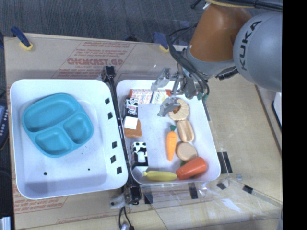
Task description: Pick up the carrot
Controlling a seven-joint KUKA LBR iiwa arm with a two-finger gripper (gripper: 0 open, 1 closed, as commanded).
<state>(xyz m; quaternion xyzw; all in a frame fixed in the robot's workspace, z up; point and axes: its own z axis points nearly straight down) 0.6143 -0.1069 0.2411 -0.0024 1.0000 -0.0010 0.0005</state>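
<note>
Orange and slim, the carrot (171, 145) lies in the lower middle of the right bin (207, 128), between a black-and-white carton (139, 153) and a bun-like piece (184, 131). The pincer (169, 92) hangs at the bin's upper edge (well apart from the carrot), fingers spread and grasping nothing. A blue divided tray (56, 123) sits in the left bin (29, 183).
</note>
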